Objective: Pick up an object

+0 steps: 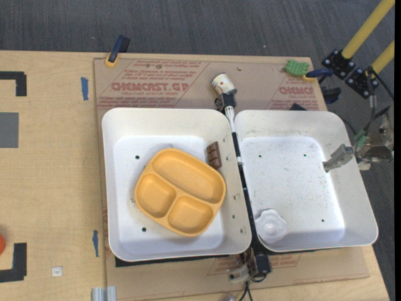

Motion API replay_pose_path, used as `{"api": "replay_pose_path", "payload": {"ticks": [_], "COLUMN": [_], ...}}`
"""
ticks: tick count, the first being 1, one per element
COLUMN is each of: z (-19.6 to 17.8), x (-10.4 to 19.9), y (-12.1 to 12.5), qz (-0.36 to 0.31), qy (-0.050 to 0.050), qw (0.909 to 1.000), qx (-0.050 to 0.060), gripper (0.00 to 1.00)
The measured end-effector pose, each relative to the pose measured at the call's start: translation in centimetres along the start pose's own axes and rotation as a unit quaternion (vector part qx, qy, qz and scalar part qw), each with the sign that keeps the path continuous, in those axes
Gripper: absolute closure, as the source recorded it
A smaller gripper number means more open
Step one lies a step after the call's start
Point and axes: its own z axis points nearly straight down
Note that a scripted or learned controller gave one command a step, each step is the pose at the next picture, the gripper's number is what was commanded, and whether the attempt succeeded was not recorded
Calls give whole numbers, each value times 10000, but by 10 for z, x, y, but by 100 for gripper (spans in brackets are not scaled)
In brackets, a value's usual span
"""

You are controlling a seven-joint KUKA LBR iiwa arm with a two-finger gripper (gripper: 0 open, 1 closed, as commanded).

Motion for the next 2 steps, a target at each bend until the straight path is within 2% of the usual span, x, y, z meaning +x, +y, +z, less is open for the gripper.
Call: {"api": "replay_pose_path", "payload": {"ticks": [1,2], "z": [111,98], "x": [-16,-21], "y": [-32,-30], "qz": [-625,-605], "qy": [-4,-79], "qw": [9980,9980], "qx": [-99,-153], "gripper": [0,100]}}
